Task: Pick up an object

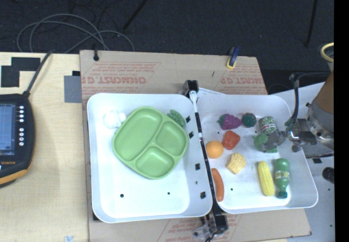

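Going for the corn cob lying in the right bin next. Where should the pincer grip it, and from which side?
Grip the corn cob across its middle, coming straight down. It lies flat, long axis running near to far, so close across the narrow width. The green bottle sits close on its right, leaving little finger room there.

My gripper point(284, 138) reaches over the right edge of the right bin point(297, 203), its tip just beside a dark green broccoli-like toy point(265, 141) near that edge. A green-and-white can point(267, 124) lies just behind it. A green bottle point(282, 176) and yellow corn cob point(265, 177) lie side by side toward the front right corner.
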You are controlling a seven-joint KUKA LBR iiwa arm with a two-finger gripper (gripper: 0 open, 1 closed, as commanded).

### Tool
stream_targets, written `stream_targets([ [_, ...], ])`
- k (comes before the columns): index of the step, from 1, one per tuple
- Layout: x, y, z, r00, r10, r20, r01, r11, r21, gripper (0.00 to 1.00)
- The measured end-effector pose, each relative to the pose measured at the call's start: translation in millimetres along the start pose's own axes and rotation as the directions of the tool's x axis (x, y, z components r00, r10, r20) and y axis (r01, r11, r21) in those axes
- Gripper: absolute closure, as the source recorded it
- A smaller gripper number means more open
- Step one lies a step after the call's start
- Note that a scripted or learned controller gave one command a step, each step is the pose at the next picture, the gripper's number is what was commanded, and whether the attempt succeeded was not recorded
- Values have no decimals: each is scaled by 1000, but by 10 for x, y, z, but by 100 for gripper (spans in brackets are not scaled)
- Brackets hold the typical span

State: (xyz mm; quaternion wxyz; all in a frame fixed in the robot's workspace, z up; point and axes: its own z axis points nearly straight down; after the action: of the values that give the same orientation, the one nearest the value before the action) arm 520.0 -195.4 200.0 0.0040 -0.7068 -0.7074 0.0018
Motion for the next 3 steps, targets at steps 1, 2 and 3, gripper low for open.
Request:
stream_targets([
  [1, 1022, -396, -1264, 1000, -11, 1, 11, 1000, -11, 0],
  [2, 2288, -469, 66, 1000, -11, -1, 11, 1000, 13, 0],
  [3, 2905, -425, -1462, 1000, -8, 1, 8, 1000, -14, 0],
])
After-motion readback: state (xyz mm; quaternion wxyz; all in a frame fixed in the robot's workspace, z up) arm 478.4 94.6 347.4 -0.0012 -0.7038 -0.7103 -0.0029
